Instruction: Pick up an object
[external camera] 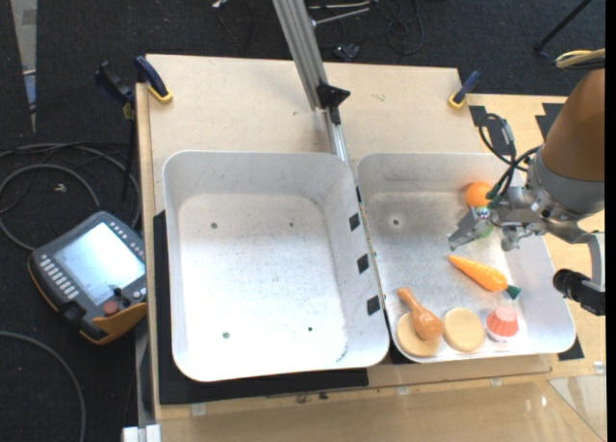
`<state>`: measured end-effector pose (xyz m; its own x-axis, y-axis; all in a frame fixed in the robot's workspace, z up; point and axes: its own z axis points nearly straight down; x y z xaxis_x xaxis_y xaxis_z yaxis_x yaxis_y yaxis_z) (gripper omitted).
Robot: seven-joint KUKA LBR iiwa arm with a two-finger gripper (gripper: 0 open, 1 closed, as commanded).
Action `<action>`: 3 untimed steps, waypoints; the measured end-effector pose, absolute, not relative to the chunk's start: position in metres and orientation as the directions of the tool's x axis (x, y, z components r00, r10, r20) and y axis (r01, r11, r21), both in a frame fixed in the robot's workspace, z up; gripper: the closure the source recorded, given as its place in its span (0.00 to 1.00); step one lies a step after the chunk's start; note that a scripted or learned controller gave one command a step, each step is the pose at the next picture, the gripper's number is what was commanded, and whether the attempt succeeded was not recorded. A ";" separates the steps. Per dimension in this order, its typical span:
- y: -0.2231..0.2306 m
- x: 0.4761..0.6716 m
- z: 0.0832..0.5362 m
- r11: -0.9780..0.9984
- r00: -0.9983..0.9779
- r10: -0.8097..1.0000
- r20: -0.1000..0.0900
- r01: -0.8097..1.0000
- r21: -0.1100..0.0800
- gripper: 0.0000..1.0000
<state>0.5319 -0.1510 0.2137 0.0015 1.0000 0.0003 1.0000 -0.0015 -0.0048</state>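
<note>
The right bin (414, 190) holds several toy foods. An orange ball (476, 194) lies near its back right, a toy carrot (479, 273) in the middle right. Along the front wall sit a tan drumstick (420, 313) on a round tan piece (415, 336), a cream disc (463, 328) and a pink cupcake (502, 324). My gripper (478, 228) hangs over the right bin, between the ball and the carrot, with its grey fingers (465, 233) spread apart and pointing left. Nothing lies between them.
The left bin (255, 257) stands beside the right one. A slanted metal pole (300, 31) rises from the bench behind the bins. Yellow clamps (157, 84) grip the board's back corners. A teach pendant (91, 276) lies on the floor at the left.
</note>
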 end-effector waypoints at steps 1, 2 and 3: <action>-0.152 0.525 0.168 -0.001 0.001 1.000 0.001 1.000 -0.006 0.00; -0.150 0.517 0.122 -0.001 0.001 1.000 0.002 1.000 -0.006 0.00; -0.151 0.519 0.135 -0.001 0.001 1.000 0.000 1.000 0.001 1.00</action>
